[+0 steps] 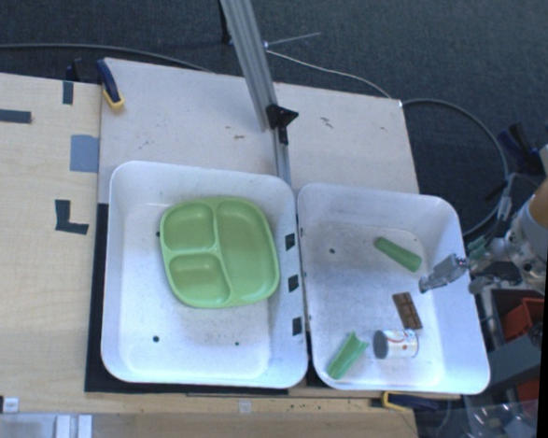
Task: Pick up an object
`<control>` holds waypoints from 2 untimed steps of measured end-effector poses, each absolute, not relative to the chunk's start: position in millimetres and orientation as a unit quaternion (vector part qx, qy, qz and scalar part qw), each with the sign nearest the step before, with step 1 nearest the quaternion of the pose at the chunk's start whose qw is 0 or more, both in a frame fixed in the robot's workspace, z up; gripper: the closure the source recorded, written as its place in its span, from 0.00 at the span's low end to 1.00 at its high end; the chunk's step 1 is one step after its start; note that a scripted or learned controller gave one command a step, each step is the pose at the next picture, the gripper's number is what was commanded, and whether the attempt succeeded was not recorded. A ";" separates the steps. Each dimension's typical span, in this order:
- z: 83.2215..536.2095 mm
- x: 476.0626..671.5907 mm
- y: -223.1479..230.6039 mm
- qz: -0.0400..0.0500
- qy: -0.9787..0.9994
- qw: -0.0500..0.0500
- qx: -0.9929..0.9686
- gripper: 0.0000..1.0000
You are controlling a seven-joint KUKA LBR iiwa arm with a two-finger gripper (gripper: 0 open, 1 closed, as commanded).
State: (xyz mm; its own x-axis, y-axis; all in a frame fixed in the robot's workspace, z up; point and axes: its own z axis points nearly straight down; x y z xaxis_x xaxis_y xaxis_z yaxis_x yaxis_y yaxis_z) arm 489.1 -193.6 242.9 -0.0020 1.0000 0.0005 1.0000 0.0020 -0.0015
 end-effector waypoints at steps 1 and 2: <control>243.0 489.2 -193.7 0.000 -0.708 0.001 -0.706 0.00; 199.3 486.9 -190.6 0.002 -0.708 0.003 -0.707 0.00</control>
